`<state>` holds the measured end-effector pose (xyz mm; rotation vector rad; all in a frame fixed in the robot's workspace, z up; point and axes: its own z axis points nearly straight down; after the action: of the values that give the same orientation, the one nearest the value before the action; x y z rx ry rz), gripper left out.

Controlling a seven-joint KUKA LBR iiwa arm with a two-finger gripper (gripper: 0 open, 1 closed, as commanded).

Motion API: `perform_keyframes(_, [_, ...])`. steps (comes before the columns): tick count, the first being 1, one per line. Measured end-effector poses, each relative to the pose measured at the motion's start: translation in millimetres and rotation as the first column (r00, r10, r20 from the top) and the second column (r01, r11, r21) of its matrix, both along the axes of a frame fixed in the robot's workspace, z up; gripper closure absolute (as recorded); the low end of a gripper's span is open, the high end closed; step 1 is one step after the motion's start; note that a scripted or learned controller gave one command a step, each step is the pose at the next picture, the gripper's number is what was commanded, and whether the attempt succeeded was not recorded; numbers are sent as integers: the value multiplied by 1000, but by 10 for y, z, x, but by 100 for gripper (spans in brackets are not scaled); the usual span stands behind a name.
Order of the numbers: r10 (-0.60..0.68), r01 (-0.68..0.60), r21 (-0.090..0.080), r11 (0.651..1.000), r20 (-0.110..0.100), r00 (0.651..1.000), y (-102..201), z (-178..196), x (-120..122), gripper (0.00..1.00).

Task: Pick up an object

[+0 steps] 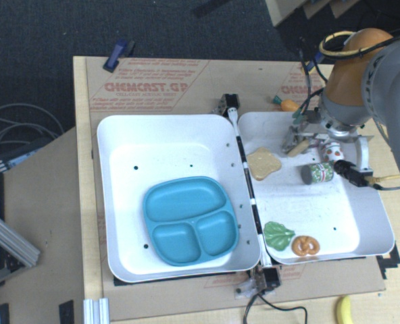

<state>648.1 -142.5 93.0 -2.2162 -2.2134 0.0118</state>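
While the gripper hangs low in the right bin, seemingly hunting the green can, I cannot tell its jaws.

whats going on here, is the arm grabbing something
The grey arm reaches in from the right, and its gripper is low over the far end of the right bin. Nothing shows between its fingers. Close by lie a tan bread slice and a small green can; a green leaf and a pretzel sit at the near end. The left bin holds a blue divided tray.
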Motion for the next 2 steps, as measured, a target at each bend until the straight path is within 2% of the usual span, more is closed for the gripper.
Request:
perform_keyframes(1, [3, -3, -1, 1000, 15, 1000, 773, 929, -159, 100])
perform_keyframes(2, [2, -2, 0, 1000, 10, 1000, 1019, 1210, -537, 100])
